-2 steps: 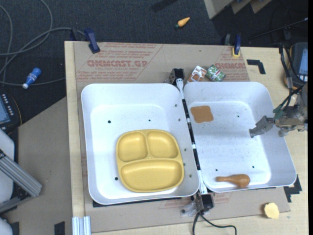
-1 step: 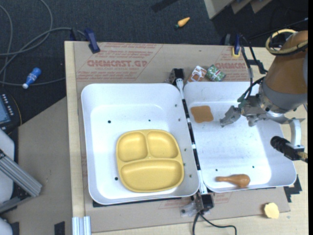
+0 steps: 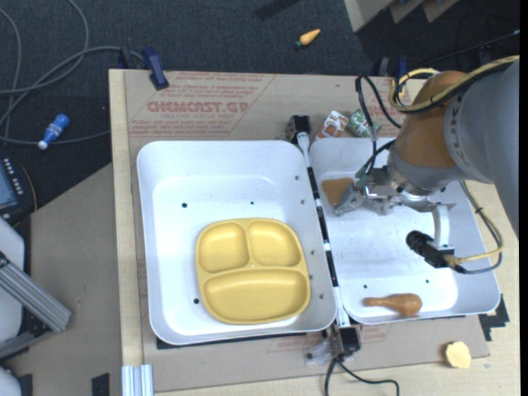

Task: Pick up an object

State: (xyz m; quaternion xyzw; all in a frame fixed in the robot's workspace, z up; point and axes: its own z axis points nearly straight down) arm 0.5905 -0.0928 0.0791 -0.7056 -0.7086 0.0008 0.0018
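In the right bin (image 3: pixel 371 258), my gripper (image 3: pixel 365 199) hangs low over the far left part, under the grey and orange arm (image 3: pixel 445 130). A flat brown object (image 3: pixel 333 190) lies just left of it, close to the bin's left wall and partly behind the gripper's metal. Whether they touch is unclear. A brown drumstick-shaped toy (image 3: pixel 396 304) lies near the right bin's front edge, well apart from the gripper. A yellow divided plate (image 3: pixel 250 269) sits in the left bin (image 3: pixel 165 188).
A black connector with a yellow cable (image 3: pixel 431 250) hangs off the arm over the right bin. Small packets (image 3: pixel 345 124) lie behind the right bin. A yellow lump (image 3: pixel 456 354) sits on the bench at front right.
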